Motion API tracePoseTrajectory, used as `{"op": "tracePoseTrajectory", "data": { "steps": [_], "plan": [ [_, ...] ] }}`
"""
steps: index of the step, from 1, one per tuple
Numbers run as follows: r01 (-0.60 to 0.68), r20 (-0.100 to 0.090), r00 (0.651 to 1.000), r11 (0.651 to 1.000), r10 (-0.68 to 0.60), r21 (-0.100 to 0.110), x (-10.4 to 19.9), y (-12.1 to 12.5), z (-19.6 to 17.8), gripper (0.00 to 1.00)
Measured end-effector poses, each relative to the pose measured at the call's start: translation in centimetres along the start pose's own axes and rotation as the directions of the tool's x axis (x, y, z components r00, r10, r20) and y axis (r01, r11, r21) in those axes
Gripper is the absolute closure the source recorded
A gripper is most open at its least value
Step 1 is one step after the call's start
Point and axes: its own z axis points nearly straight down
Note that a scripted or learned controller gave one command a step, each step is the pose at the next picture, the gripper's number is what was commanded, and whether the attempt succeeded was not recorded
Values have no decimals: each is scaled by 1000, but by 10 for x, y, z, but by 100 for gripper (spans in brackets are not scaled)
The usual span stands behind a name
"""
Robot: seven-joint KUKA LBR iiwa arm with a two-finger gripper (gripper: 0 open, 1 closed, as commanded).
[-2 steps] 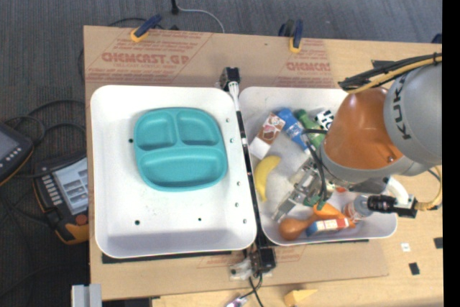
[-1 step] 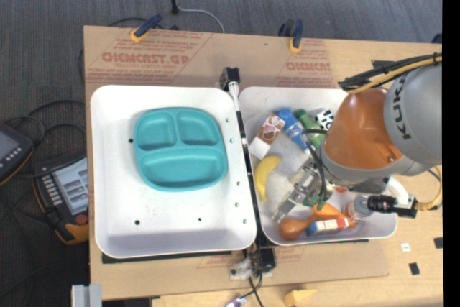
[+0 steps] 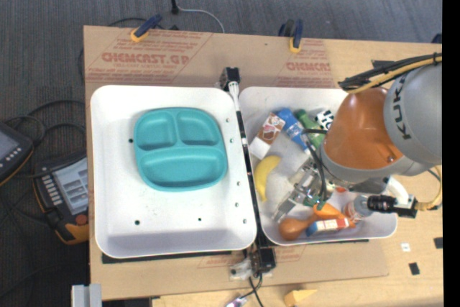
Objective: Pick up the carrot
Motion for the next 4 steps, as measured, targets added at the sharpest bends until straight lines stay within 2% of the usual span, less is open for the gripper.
{"op": "tracePoseTrajectory", "data": {
  "steps": [1,2,3,4],
  "plan": [
    [0,0,1000,1000,0,0,0,0,0,0],
    [251,-5,968,968,-251,2,35,28,-96,0],
    [486,-6,874,874,-486,1,40,32,-96,0],
    [725,-6,689,689,-725,-2,27,16,-96,0]
  ]
}}
